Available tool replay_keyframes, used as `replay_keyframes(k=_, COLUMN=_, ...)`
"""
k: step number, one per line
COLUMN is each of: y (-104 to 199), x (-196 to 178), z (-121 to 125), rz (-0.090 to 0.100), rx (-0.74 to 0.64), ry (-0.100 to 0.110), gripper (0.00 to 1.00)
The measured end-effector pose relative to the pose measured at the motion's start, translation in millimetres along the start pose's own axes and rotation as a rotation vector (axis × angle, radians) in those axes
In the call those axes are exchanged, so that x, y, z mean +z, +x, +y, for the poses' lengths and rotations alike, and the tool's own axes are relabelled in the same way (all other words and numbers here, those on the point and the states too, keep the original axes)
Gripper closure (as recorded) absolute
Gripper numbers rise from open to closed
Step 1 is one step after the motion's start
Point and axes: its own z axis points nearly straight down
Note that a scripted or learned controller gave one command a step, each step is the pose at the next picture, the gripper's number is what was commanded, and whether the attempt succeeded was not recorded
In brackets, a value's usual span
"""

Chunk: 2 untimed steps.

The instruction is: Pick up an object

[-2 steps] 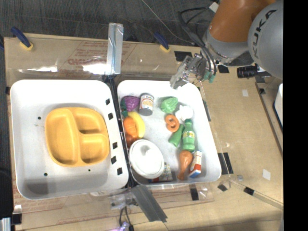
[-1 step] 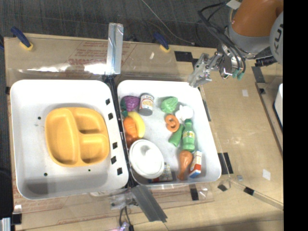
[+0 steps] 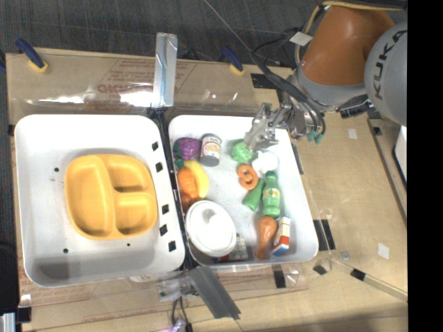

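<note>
My gripper (image 3: pixel 257 135) hangs over the far right part of the right bin (image 3: pixel 302 198), its metal fingers pointing down-left toward a light green toy (image 3: pixel 241 151). Nothing shows between the fingers. Below it lie a white round piece (image 3: pixel 265 163), an orange ring (image 3: pixel 247 176) and a green bottle (image 3: pixel 270 194). Further objects in this bin: a purple item (image 3: pixel 187 148), a small can (image 3: pixel 210 149), a yellow banana (image 3: pixel 199 177), an orange fruit (image 3: pixel 187 183), a white bowl (image 3: pixel 210 227), a carrot (image 3: pixel 266 232) and a small carton (image 3: pixel 282 237).
The left bin (image 3: pixel 41 137) holds a yellow divided tray (image 3: pixel 111 194). A grey strip (image 3: pixel 165 68) stands upright behind the wall between the bins. Cables run from the arm across the bench at the back. Bare bench lies right of the right bin.
</note>
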Motion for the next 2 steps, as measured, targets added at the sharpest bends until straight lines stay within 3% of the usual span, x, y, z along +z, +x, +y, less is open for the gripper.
replay_keyframes(k=1, y=-1, x=-12, z=0, rz=-0.005, rx=-0.002, ry=0.001, gripper=1.0)
replay_keyframes(k=2, y=-26, x=-17, z=34, rz=-0.004, rx=-0.005, ry=0.001, gripper=1.0)
